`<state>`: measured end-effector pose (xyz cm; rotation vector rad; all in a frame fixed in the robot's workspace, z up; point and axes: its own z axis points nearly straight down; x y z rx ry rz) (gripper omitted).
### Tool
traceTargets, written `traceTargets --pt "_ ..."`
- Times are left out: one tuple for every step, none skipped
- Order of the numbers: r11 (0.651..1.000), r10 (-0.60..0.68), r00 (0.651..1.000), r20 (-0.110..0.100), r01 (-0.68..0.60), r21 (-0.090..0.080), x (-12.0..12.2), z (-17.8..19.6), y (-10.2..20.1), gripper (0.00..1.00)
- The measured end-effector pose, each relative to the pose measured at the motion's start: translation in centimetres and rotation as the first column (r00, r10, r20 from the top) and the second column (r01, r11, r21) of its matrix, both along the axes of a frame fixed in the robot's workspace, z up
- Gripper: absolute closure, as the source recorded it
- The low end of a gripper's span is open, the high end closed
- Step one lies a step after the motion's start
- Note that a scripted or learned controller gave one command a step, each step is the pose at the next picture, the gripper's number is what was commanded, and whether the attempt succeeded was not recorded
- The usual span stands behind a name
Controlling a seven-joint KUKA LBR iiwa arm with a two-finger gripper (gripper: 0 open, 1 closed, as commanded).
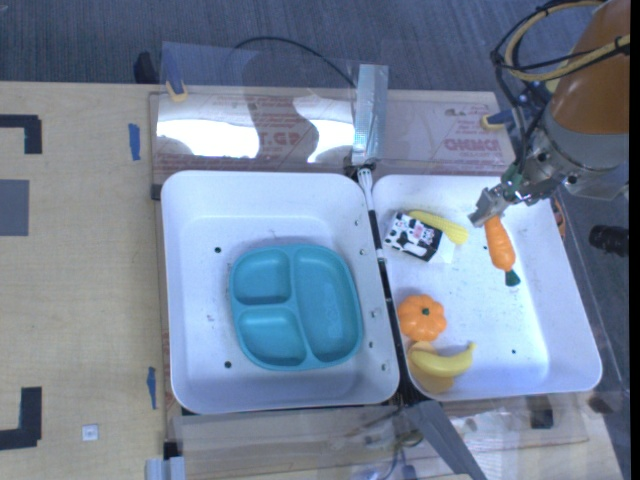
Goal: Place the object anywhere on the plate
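A teal plate [295, 306] with three compartments lies in the middle of the left bin [190, 218]. In the right bin [560, 358], an orange toy carrot [500, 245] with a green end points down and to the right. My gripper [495, 208] is at the carrot's upper end, touching or just above it. The wrist hides how it meets the carrot. Nothing lies on the plate.
The right bin also holds a black-and-white patterned item [412, 235] beside a yellow piece [441, 226], an orange toy pumpkin [421, 316] and a yellow banana [441, 360]. A raised divider [378, 258] separates the bins. Cables [530, 38] loop above the arm.
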<state>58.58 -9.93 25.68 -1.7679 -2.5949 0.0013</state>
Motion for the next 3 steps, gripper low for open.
traceTargets --pt "0.996 0.094 0.996 -0.008 -0.094 0.002 -2.5 -6.5 6.1 1.0" --pt "0.971 0.239 0.971 0.0 -0.239 0.0 -0.2 -7.5 12.5 1.0" --pt "0.971 0.238 0.971 0.001 -0.238 -0.001 -0.2 -7.4 12.4 0.0"
